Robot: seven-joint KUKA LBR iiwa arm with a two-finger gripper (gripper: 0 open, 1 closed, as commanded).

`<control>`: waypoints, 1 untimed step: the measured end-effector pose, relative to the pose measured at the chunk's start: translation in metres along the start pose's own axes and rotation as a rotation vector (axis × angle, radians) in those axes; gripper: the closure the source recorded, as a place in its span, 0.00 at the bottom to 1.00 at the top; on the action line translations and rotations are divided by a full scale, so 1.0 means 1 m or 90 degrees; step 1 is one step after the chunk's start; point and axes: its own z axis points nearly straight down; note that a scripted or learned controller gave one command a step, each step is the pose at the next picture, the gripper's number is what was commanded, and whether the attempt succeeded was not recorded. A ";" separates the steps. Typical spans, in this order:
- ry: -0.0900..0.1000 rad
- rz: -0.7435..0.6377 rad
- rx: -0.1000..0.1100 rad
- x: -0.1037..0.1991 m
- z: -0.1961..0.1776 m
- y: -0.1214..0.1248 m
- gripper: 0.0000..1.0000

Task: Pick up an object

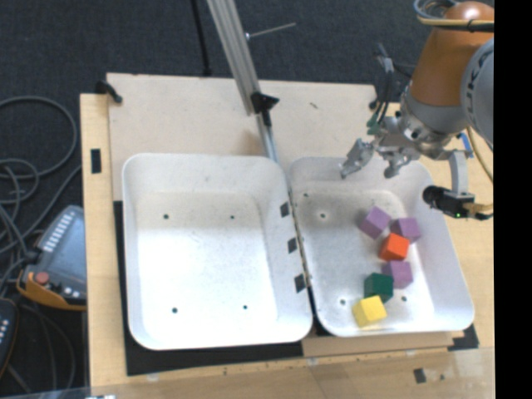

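Observation:
My gripper (pixel 371 163) hangs over the far edge of the right bin (pixel 332 248), open, with its two fingers spread apart and nothing between them. Several small blocks lie in the right half of that bin, below and to the right of the gripper: a purple block (pixel 375 221), a second purple block (pixel 408 229), an orange block (pixel 396 246), a third purple block (pixel 401 273), a dark green block (pixel 378 286) and a yellow block (pixel 369 310). The nearest purple block lies well clear of the fingers.
The left bin (pixel 208 256) sits beside the right one, with a raised rim between them. A slanted aluminium post (pixel 237 48) rises behind the bins. Cables and a pendant (pixel 58 256) lie off the bench's left side.

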 end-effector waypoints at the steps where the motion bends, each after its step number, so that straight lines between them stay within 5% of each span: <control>1: 0.000 0.006 0.005 -0.051 0.078 -0.029 0.00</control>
